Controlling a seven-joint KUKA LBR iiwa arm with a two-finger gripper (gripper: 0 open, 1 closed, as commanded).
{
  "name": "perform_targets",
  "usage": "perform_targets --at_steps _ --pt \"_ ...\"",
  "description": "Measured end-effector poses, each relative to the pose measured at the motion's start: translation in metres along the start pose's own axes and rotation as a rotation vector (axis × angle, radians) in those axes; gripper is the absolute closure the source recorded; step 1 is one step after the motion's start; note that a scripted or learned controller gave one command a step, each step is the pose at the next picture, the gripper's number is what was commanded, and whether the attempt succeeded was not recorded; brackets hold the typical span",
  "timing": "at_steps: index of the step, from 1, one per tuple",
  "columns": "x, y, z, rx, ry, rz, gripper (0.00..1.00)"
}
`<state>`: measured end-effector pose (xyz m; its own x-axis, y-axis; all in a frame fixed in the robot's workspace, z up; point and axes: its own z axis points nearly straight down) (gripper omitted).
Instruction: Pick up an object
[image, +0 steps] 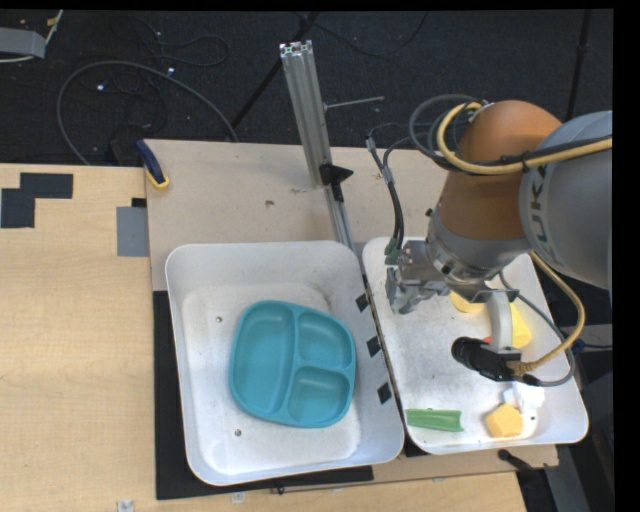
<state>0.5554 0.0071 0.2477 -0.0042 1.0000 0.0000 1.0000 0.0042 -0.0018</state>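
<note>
Nearest, at the near end of the right bin (425, 365): green bar (433, 420), lying flat, and just to its right, not touching, orange-yellow block (504, 422). Both probably light, stiff and matte, foam or plastic by the look, so unlikely to crush or slip much. Best taken across the short dimension: the green bar across its narrow width at mid-length, the block across two opposite flat faces. Farther back in the same bin, yellow piece (522, 328), partly hidden behind robot hardware, shape unclear, somewhat glossy; a poor first choice. Gripper (403, 293): over the far left part of the right bin, close to the rim beside the left bin, well apart from bar and block. Bare metal, nothing visibly held, spread not readable from this angle. Left bin (190, 300): shallow, white, faintly speckled, with rounded corners, carrying teal divided plate (293, 362) of smooth hard plastic, three compartments, rounded outline, lying flat. Likely heavier and slicker than the small pieces, with only the thin raised rim or a divider ridge to pinch, so a harder grasp. Pale wood-grain surface (70, 330) off to the left, matte.
</note>
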Motion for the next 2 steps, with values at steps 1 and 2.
perform_targets --at_steps 1,2 --pt "0.045 0.000 0.007 0.003 0.001 0.000 1.00" --pt "0.096 0.002 0.008 0.001 0.000 0.000 1.00"
